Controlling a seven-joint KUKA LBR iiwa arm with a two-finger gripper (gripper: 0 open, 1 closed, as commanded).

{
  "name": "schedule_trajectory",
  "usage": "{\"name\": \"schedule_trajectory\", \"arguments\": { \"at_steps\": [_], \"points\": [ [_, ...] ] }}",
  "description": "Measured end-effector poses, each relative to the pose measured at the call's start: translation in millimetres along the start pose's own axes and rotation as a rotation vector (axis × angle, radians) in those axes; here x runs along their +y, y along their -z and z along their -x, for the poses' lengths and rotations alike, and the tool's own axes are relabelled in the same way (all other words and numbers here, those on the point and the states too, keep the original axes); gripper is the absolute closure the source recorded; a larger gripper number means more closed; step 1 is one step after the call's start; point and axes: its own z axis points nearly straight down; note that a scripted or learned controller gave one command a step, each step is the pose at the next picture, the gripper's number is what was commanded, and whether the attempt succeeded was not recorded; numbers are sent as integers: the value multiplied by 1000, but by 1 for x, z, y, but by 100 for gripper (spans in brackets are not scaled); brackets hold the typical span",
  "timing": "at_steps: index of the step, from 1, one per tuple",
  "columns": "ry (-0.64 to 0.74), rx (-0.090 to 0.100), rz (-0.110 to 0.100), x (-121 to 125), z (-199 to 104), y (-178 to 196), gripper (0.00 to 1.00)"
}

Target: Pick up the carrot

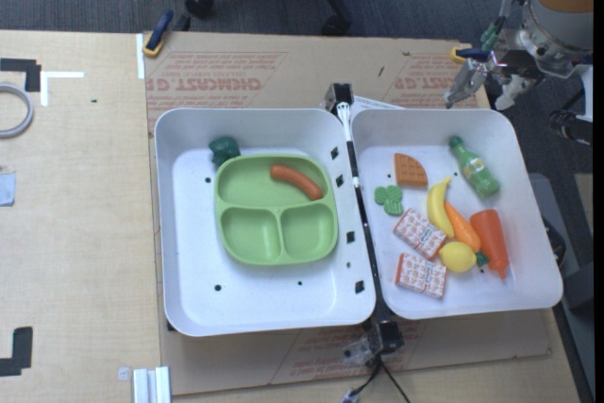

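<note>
Gripper (483, 82): fingers apart, empty, above right bin's (538, 293) far rim | carrot (491, 241): well below gripper in view, toward bin's near right | long axis: running away from gripper, tilting slightly right.

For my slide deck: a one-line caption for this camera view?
End effector hovers above the right bin's far edge; the carrot lies inside, untouched.

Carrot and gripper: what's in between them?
In the camera view, the green bottle lies between the gripper and the carrot, inside the right bin.
</note>
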Motion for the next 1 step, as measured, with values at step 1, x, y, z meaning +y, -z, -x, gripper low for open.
{"name": "schedule_trajectory", "arguments": {
  "at_steps": [1],
  "points": [
    [-47, 1, 0, -16, 89, -148, 0]
  ]
}}
